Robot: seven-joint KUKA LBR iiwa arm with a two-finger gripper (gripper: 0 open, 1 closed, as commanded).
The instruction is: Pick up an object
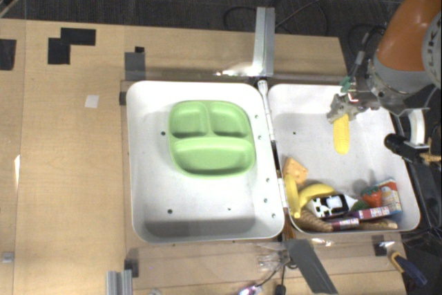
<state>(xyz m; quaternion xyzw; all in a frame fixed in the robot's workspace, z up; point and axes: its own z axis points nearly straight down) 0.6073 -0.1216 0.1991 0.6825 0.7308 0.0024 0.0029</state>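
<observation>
A yellow corn cob [341,136] is in the upper part of the right bin [304,107]. Its top end sits between the fingers of my gripper [344,111], which is shut on it. The cob points down the view from the fingers. I cannot tell whether its lower end touches the bin floor. The grey arm with its orange band [407,31] reaches in from the right.
A pile lies along the right bin's near edge: a banana [312,191], an orange wedge [295,169], a black-and-white toy [330,204], a cone [311,221], a purple pen [360,217] and red items [378,195]. A green divided plate [209,137] lies in the left bin [148,169].
</observation>
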